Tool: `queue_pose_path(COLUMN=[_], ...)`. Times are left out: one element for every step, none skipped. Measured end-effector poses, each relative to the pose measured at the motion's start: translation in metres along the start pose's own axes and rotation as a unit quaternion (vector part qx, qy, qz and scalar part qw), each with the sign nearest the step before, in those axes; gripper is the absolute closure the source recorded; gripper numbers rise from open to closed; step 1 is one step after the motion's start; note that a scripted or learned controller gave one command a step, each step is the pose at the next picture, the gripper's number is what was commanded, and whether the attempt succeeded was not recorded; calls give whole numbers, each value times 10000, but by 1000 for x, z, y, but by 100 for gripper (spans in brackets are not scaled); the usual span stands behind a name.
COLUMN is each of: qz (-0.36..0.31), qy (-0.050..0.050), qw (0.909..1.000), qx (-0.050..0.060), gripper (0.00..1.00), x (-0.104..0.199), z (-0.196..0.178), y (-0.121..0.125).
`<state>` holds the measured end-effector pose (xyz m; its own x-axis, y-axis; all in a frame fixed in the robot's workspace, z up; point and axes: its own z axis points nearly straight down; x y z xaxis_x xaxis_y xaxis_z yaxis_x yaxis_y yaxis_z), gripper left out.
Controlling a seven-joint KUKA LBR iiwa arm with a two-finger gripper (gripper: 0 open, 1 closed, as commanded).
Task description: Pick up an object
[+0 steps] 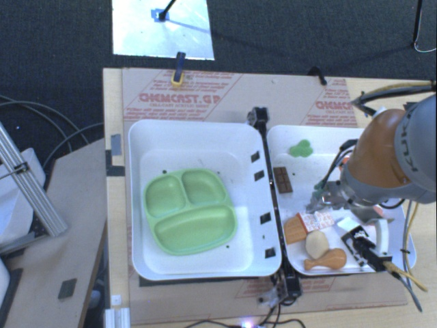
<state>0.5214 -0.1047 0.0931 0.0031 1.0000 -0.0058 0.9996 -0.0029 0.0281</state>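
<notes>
- Camera view: two shallow white bins sit side by side on a bench, seen from above at a slant.
- The left bin (147, 156) holds a green divided tray (190, 210), lying flat near its middle.
- The right bin (321, 137) holds a small green piece (300, 148) near the far wall and a brown bar (282, 180) by the left wall.
- Near the front lie an orange wedge (294, 229), a red-and-white packet (317, 221), a pale round item (317, 244) and a tan drumstick shape (326, 260), close together.
- The grey arm with its orange band (379, 152) reaches in from the right.
- The gripper (322, 198) hangs low just above the packet; whether its fingers are wide or narrow cannot be told.
</notes>
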Motion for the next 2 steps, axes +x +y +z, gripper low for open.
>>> queue_pose_path(qz=[-17,-79], qy=[1,41], qw=[10000,9999], qx=[15,74], gripper=[0,0], x=[1,77], z=[1,-98], y=[1,20])
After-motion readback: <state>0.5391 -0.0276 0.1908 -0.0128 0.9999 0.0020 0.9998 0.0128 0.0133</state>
